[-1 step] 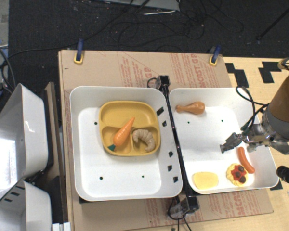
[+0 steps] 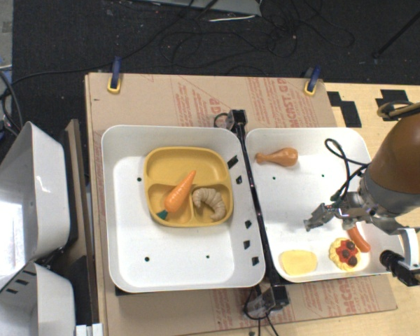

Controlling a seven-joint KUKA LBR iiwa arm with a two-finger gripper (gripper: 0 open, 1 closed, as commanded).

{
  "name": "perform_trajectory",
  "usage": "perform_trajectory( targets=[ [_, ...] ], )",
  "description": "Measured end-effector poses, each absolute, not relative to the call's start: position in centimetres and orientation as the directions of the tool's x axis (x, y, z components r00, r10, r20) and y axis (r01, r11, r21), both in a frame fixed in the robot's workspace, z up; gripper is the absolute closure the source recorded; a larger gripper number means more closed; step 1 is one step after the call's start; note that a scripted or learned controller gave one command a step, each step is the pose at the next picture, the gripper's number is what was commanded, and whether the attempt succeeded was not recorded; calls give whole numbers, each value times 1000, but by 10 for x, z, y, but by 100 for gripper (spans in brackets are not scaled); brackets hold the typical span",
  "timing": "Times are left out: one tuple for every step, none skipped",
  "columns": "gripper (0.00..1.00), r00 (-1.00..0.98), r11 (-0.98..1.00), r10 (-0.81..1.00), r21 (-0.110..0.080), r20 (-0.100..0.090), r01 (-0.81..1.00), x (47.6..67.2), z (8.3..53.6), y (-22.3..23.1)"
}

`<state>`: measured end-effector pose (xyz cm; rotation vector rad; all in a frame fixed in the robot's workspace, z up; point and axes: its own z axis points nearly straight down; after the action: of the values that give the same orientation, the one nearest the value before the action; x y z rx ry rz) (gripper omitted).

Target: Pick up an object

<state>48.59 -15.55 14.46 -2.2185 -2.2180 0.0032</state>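
My gripper (image 2: 334,215) hangs low over the right bin (image 2: 301,187), near its right side, below the orange band of the arm (image 2: 404,161). Just right of it and slightly nearer lies a small red-orange sausage (image 2: 359,239), partly under the wrist. A round pizza-like piece (image 2: 346,253) with red and dark toppings sits right beside the sausage. A flat pale yellow disc (image 2: 298,262) lies at the bin's front edge. At the back of this bin a brown chicken drumstick (image 2: 280,157) rests on its side.
The left bin (image 2: 126,250) holds a yellow divided plate (image 2: 155,168) with an orange carrot (image 2: 180,192) and a beige curled shrimp (image 2: 211,200) in it. A black cable (image 2: 343,159) loops over the right bin by the arm. White containers (image 2: 28,194) stand left of the bench.
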Motion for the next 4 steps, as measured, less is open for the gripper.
perform_trajectory(
  targets=[
    [0, 2, -2, 1000, -5, 2, 1000, 485, 91, -155],
    [100, 3, -3, 1000, 0, 0, 1000, 486, 104, -155],
    [100, -4, 4, 1000, 6, -2, 1000, 498, 157, -152],
    [100, -4, 4, 1000, 4, -1, 1000, 497, 210, -142]
  ],
)
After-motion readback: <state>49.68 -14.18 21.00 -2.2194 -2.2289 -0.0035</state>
